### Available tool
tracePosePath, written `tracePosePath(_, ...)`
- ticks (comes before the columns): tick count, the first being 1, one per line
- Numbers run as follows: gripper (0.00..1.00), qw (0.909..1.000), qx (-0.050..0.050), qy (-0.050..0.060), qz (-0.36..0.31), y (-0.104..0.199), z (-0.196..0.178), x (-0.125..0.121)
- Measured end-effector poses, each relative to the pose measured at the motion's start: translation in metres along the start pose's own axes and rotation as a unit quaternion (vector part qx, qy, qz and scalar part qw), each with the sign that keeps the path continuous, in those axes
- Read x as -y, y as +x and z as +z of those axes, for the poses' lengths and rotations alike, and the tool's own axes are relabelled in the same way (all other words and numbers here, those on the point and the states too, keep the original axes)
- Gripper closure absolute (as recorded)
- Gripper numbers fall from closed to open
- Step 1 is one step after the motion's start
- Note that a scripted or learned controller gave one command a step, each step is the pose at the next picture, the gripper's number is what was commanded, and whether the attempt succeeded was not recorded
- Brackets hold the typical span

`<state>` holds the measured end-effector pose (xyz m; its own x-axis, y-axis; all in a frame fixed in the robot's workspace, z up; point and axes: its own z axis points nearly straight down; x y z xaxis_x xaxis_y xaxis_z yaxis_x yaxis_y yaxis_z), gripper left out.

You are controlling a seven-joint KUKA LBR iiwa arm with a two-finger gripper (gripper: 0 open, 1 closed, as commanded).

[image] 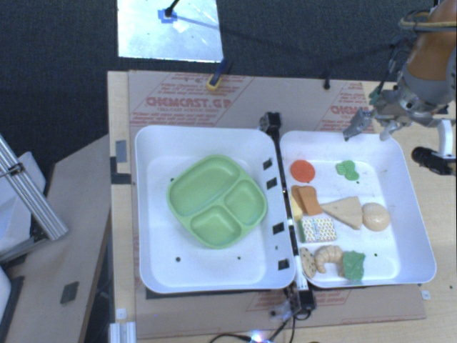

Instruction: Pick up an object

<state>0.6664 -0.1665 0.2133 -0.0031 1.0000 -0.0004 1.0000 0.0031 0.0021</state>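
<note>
while the grey two-finger gripper (373, 125) hovers with fingers spread and nothing between them over the far right corner of the right white bin (414, 213), we see the toy foods lying inside: a round red slice (302, 170), a tan wedge (345, 211), a pale bun (375, 216).

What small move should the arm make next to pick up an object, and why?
Probably lower toward the green piece, the nearest item. The gripper hovers at the right bin's far rim with nothing between its open fingers, and the food items lie farther inside.
</note>
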Motion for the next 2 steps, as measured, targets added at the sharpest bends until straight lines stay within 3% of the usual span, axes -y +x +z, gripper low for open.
tracePosePath(1, 0.00, 1.0000, 0.000, 0.000, -0.002, 0.001, 0.049, -0.011)
tracePosePath(2, 0.00, 1.0000, 0.000, 0.000, -0.001, 0.006, 0.095, -0.003)
